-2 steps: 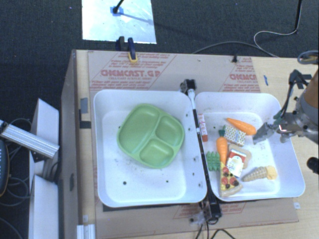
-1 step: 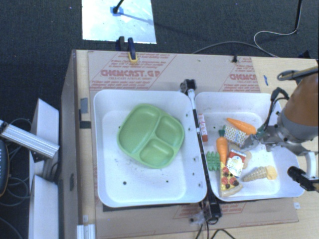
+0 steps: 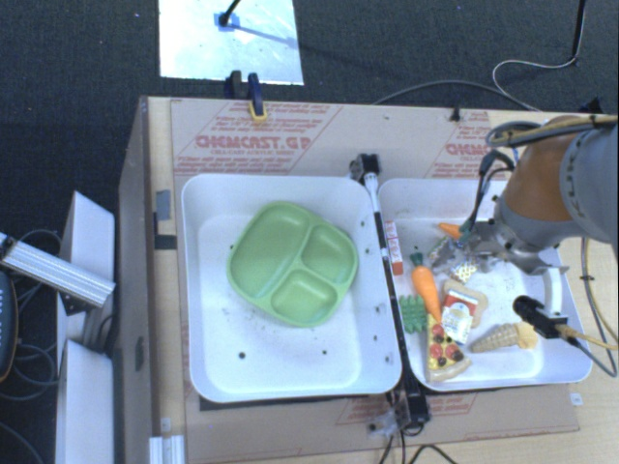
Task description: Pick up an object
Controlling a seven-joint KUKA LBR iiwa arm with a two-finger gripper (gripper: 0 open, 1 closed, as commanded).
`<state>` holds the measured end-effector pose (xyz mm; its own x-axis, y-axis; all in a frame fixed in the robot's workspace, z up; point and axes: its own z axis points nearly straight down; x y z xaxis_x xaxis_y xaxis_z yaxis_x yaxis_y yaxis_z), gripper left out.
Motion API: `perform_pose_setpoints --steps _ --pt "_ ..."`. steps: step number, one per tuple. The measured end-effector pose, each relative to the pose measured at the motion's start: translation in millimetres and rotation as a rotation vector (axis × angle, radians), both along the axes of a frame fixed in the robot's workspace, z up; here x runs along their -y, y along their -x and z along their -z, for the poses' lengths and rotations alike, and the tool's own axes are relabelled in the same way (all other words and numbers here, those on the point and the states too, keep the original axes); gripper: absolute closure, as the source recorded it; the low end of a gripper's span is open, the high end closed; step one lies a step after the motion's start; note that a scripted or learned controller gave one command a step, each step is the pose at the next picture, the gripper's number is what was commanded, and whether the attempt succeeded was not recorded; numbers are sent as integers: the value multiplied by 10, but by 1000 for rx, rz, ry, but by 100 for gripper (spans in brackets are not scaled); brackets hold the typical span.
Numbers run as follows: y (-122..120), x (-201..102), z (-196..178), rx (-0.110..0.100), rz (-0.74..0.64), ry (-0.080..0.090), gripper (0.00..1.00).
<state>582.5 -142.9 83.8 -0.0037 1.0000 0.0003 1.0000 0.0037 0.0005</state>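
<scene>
The right bin (image 3: 571, 361) holds several toy foods. An orange carrot (image 3: 426, 291) lies near its left wall, with a green piece (image 3: 414, 313) just below it. A pizza slice (image 3: 444, 350) sits at the front, a red-and-white packet (image 3: 460, 309) above it, and an ice cream cone (image 3: 503, 336) to its right. A small orange bit (image 3: 449, 229) lies further back. My gripper (image 3: 462, 257) hangs low over the bin's middle, just right of the carrot and above the packet. The arm's orange band (image 3: 537, 177) is behind it.
The left bin (image 3: 208, 356) holds a green divided plate (image 3: 293, 262). A thin red-and-white stick (image 3: 392, 241) lies along the rim between the bins. A black connector (image 3: 535, 315) and cables hang over the right bin's right side.
</scene>
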Motion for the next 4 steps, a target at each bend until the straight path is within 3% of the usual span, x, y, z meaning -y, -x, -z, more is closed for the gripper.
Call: perform_pose_setpoints --steps 1,2,3,4 --pt "-699 -408 1 -6 2 -1 0" --pt "-798 3 20 -37 4 -17 0" --pt "-795 -50 28 -35 7 -7 0" --pt "-800 -24 24 -37 6 -14 0"
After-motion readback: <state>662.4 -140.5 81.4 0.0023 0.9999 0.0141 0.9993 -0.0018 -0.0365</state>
